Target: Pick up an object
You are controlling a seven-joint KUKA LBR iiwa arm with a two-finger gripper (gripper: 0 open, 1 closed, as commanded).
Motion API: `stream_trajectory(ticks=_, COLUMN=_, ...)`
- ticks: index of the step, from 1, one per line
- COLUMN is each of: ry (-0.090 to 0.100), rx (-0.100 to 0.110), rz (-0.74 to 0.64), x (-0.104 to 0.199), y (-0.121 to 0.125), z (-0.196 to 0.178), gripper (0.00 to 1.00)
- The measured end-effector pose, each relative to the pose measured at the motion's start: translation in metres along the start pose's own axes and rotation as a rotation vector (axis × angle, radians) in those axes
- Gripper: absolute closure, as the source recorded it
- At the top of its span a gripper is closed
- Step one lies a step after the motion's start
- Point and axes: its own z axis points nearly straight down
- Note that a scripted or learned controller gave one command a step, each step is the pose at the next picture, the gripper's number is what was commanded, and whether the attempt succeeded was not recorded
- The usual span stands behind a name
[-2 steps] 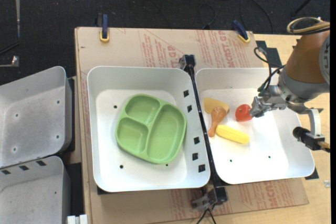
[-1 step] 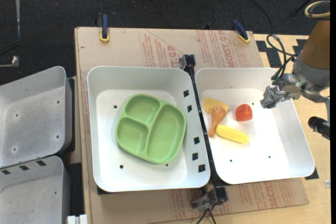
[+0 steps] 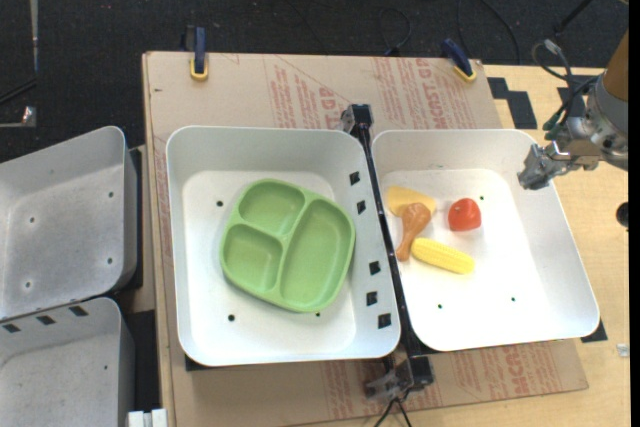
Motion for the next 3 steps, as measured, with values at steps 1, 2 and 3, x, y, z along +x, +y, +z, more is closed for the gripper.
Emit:
stream_trajectory(ticks=1, ry=0.002, rx=0.001, rz=-0.003, x=0.057, y=0.014, z=-0.004, gripper=1.00)
stream_trajectory(ticks=2, ry=0.002, rx=0.001, rz=-0.004, x=0.104, y=0.026, z=-0.008, gripper=1.00)
stream_trajectory(ticks=3, ry=0.001, rx=0.003, rz=-0.002, x=0.159, y=0.034, z=0.006, gripper=1.00)
